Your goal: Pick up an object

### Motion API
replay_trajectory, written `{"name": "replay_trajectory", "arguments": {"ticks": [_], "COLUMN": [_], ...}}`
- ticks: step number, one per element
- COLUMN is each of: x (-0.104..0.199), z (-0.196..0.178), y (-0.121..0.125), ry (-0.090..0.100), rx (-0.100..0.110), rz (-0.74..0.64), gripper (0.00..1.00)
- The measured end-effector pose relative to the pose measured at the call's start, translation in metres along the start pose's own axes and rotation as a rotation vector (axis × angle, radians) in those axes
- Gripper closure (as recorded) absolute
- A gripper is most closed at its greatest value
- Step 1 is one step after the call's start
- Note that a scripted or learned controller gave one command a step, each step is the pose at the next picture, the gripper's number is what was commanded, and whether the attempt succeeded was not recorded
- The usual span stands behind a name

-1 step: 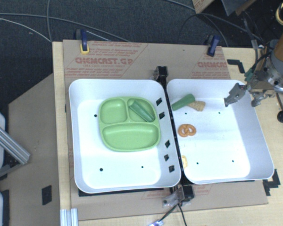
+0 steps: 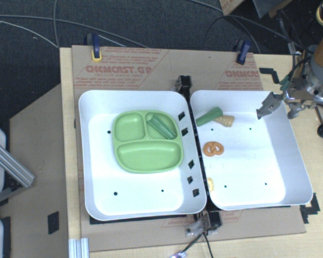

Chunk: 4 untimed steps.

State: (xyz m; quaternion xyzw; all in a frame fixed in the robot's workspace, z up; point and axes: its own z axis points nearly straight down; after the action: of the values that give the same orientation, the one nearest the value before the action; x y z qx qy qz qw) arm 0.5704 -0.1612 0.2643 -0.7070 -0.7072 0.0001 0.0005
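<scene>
In the right bin (image 2: 269,190), a green piece (image 2: 208,116) lies at the far left with a tan piece (image 2: 225,121) touching its right end. A small orange pretzel (image 2: 213,149) rests just below them, and a tiny yellow bit (image 2: 210,184) sits by the bin's left wall. My gripper (image 2: 280,108) hangs over the bin's far right edge, well to the right of these items. It is open, with nothing between its fingers (image 2: 265,107).
The left bin (image 2: 97,192) holds a green divided plate (image 2: 145,157) with a dark green pickle-like piece (image 2: 161,126) in its upper right compartment. Clamps and cables lie beyond the bench's far edge. A divider with black markers runs between the bins.
</scene>
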Motion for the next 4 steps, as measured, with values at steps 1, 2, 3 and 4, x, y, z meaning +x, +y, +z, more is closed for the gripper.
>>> {"name": "replay_trajectory", "arguments": {"ticks": [1,2,3,4], "x": [-0.002,-0.008,-0.014,-0.014], "z": [0.047,0.091,0.141,0.127], "y": [-0.008,-0.007,-0.015,-0.013], "ry": [0.002,0.002,0.002,0.0], "rx": [0.005,0.005,0.006,-0.002], "rz": [0.001,0.0,0.001,0.0], "gripper": [0.0,0.0,0.0,1.0]}}
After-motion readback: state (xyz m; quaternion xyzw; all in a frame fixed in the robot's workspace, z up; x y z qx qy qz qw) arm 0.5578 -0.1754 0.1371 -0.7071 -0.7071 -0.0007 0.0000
